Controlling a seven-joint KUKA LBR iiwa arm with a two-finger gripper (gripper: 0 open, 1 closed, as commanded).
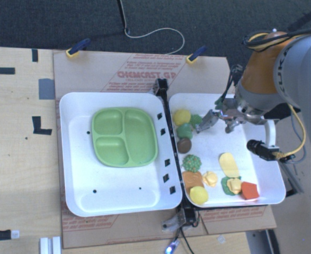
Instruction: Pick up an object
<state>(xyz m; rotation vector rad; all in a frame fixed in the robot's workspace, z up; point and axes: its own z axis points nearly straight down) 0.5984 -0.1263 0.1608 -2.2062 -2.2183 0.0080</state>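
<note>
Toy food pieces lie scattered in the right-hand white bin (269,192), none of them lifted. A yellow round piece (181,116) sits at the bin's upper left, just beside a green piece (184,130) and a small brown ball (184,145) below it. Lower along the divider are a green broccoli-like piece (191,163), an orange-brown block (192,179) and a yellow lemon-like piece (198,195). Toward the bin's lower right lie a pale yellow oval piece (229,164), a small yellow piece (210,179), a green-and-yellow piece (231,185) whose shape is hard to make out, and a red-orange block (249,190).

The hand (211,120) hangs over the upper part of this bin, pointing left toward a small dark-green piece (197,119) that it partly hides. Whether its tips are apart or together cannot be told; nothing is visibly gripped between them. The grey arm (298,62) with its orange band (261,67) enters from the right and is cut off at the frame edge.

In the left white bin (70,157) rests a light green divided tray (125,136). Both bins sit on a cardboard sheet (139,75) clamped to the desk (17,157), and a thin cable (144,34) curls on the dark floor above.
</note>
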